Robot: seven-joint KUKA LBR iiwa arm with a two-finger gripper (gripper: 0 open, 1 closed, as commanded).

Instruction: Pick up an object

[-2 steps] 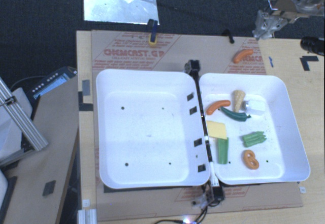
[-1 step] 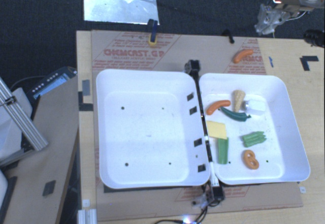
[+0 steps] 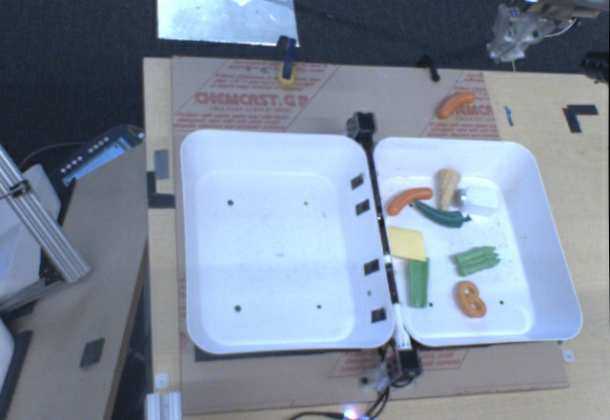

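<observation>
several toys (image 3: 440, 212) in right bin (image 3: 543, 209), well below hand (image 3: 515, 39)

You can read "CHEMCAST GP" in red on the brown protective sheet (image 3: 250, 96) under the bins, far left; the other red print there is too small.

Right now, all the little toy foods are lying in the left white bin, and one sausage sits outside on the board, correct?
Not quite. The camera view shows the toy foods, such as the pretzel and yellow block, in the right bin, not the left bin. One sausage does sit outside on the board.
</observation>
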